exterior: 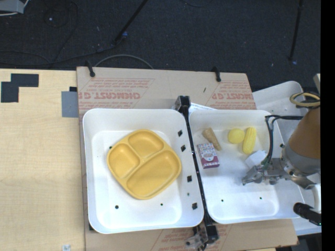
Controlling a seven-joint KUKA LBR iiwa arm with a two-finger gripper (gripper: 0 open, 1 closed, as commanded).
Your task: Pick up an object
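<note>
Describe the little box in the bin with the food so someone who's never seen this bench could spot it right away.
Find the right-hand white bin, the one the gripper reaches into. Near its left wall, beside the black divider, lies a small pink and white carton, just below a tan cone-shaped piece. It is the only boxy, printed item; the lemon and corn cob are yellow and rounded.

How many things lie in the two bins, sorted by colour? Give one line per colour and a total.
Yellow: 3 – divided plate, lemon, corn cob
Tan: 1 – cone
Pink and white: 1 – small carton
Total: 5
</note>
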